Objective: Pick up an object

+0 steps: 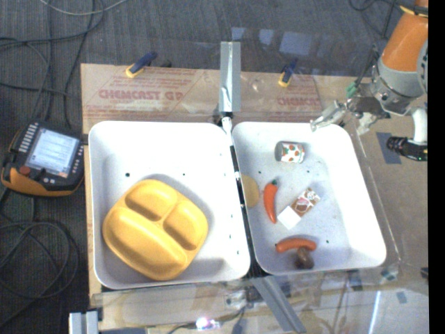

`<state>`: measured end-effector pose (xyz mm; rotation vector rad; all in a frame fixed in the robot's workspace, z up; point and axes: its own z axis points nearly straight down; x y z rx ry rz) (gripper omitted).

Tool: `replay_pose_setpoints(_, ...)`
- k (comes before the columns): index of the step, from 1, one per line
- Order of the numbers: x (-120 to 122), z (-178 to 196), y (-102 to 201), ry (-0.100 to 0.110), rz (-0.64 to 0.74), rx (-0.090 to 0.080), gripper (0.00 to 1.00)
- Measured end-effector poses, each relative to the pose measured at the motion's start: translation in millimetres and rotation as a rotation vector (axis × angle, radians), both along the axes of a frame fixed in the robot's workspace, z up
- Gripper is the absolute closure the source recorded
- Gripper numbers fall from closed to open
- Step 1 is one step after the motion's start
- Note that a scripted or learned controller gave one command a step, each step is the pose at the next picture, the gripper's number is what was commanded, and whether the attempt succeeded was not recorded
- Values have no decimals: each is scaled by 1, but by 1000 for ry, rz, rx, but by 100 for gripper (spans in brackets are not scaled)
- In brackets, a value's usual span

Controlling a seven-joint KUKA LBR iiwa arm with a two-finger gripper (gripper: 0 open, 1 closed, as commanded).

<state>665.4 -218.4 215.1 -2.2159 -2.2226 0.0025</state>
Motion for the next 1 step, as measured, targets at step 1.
replay_pose_setpoints(1,3,-104,38,0,-123,-5,0)
